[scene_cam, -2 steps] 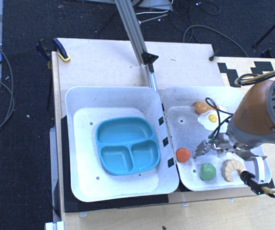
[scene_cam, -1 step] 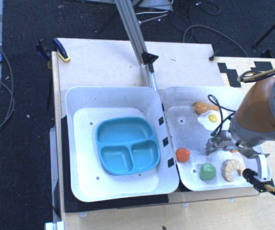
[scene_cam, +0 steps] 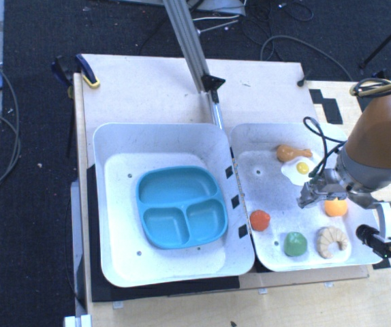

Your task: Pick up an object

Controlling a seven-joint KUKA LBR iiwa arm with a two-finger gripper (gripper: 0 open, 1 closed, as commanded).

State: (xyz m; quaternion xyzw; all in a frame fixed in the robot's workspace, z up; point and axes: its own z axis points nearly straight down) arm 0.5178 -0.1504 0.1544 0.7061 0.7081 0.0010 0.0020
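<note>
The right bin (scene_cam: 263, 142) holds several toy foods: a brown drumstick (scene_cam: 293, 153), a fried egg (scene_cam: 297, 172), an orange ball (scene_cam: 336, 208), a red ball (scene_cam: 259, 219), a green piece (scene_cam: 295, 243) and a beige croissant (scene_cam: 332, 241). My gripper (scene_cam: 316, 192) is low in this bin, between the fried egg and the orange ball, right beside the orange ball's left edge. The wrist and its cables hide the gripper's tips. I see nothing held in it.
The left bin (scene_cam: 114, 155) holds a blue three-compartment tray (scene_cam: 180, 206). A grey metal pole (scene_cam: 190, 39) slants down to the wall between the bins. The arm's orange band (scene_cam: 379, 138) hangs over the right bin's right side.
</note>
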